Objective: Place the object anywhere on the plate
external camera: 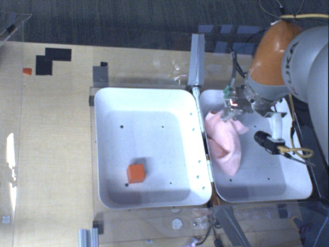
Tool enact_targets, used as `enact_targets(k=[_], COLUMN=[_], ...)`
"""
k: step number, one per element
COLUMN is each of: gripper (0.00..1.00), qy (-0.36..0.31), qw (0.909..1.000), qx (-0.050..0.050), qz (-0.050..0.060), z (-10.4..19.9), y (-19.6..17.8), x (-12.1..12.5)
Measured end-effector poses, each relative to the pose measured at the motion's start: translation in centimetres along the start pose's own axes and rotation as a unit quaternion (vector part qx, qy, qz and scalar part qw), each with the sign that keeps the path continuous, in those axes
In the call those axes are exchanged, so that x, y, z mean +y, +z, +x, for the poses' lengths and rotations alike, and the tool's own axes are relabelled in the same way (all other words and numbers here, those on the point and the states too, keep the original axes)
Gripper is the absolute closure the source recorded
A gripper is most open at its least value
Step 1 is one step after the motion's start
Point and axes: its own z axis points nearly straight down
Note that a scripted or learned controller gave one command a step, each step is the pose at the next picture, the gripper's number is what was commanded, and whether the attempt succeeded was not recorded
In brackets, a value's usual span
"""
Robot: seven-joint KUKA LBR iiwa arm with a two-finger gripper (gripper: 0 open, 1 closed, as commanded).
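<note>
Since the gripper (232, 108) looks clenched on the cloth (224, 142) by the right bin's (267, 187) left edge, lift straight, slowly.

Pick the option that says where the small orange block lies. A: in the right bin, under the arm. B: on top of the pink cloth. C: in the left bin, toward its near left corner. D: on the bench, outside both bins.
C: the orange block rests on the floor of the left bin, near its lower left corner, well apart from the pink cloth in the right bin.
</note>
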Motion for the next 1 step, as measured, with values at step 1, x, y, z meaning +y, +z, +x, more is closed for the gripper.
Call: enact_targets(k=[1], gripper=[1.0], qy=[-0.005], qw=[1.0], qx=[0.0], qz=[-0.001], z=[0.14], y=[-4.05], x=[0.26])
